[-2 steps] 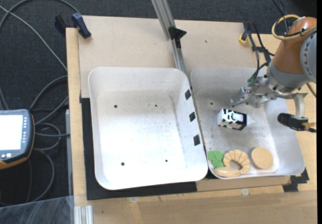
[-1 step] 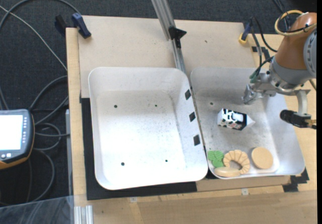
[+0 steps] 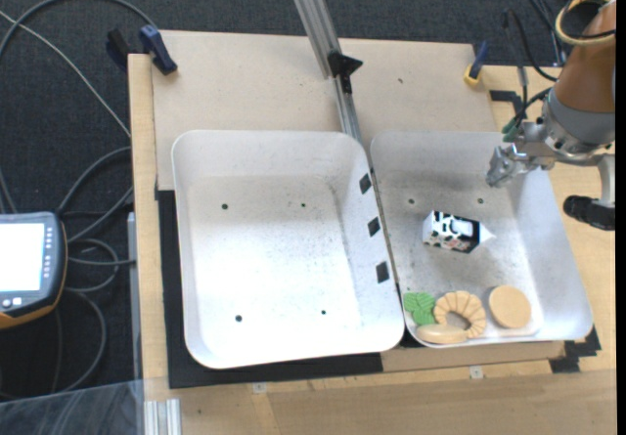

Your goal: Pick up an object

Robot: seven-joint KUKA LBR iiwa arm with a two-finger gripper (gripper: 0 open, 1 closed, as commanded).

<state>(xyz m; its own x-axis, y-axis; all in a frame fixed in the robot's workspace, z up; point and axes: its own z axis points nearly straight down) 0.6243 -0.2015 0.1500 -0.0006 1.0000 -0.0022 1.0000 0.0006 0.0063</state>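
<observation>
The right bin (image 3: 548,228) holds a small black-and-white block (image 3: 452,232) near its middle. Along its front edge lie a green leafy piece (image 3: 420,306), a tan croissant-shaped toy (image 3: 459,315) and a round tan cookie (image 3: 510,307). My gripper (image 3: 505,167) hangs over the bin's far right part, up and to the right of the black-and-white block and apart from it. Nothing shows between its fingers.
The left bin (image 3: 196,228) lies beside the right one, split from it by a ridge with black clips (image 3: 373,226). A slanted metal pole (image 3: 311,3) rises from the back. Clamps sit at the bench's far corners. A tablet (image 3: 27,257) lies off-bench at left.
</observation>
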